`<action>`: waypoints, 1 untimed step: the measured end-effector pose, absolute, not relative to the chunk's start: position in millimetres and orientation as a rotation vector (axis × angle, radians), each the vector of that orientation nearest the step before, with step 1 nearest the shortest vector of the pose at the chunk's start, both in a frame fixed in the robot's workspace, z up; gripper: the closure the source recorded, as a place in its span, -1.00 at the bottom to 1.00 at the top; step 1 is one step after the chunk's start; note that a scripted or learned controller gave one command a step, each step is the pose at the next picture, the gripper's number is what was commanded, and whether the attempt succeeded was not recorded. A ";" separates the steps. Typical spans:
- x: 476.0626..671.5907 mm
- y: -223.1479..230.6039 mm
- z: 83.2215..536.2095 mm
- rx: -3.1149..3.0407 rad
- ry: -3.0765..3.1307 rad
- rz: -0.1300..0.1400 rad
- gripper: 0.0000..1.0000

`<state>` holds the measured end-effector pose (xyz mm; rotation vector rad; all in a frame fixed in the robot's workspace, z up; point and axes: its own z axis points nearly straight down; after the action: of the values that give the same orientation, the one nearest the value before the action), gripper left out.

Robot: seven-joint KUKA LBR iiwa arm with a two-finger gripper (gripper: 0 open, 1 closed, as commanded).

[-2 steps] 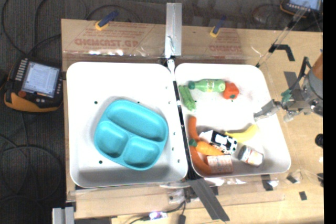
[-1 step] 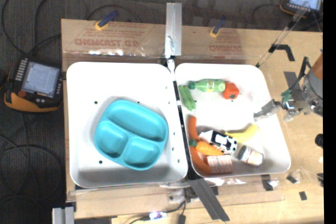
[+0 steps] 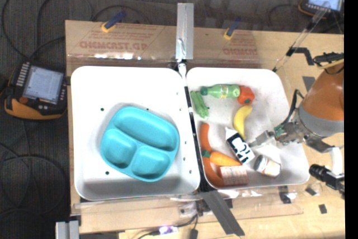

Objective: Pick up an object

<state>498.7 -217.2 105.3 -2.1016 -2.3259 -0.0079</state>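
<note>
— Gripper from above?
— Low in the right white bin, fingers slightly apart, holding nothing, its tips just beside the black-and-white carton.
— The carton?
— Between the yellow banana and a small grey can.
— The left white bin?
— It holds a turquoise divided plastic tray.

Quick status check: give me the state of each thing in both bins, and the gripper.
Turquoise divided plastic tray: flat in left bin.
Green plastic bottle: on its side.
Yellow banana: lying loose.
Black-and-white box: tilted on the pile.
Small white can: tipped over.
Gripper: low over right bin, holding nothing visible.
</note>
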 end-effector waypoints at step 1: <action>541.8 -124.7 89.4 -2.014 -2.434 -0.011 -1.00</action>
<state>541.8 -124.7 89.4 -2.0140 -2.4337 -0.0109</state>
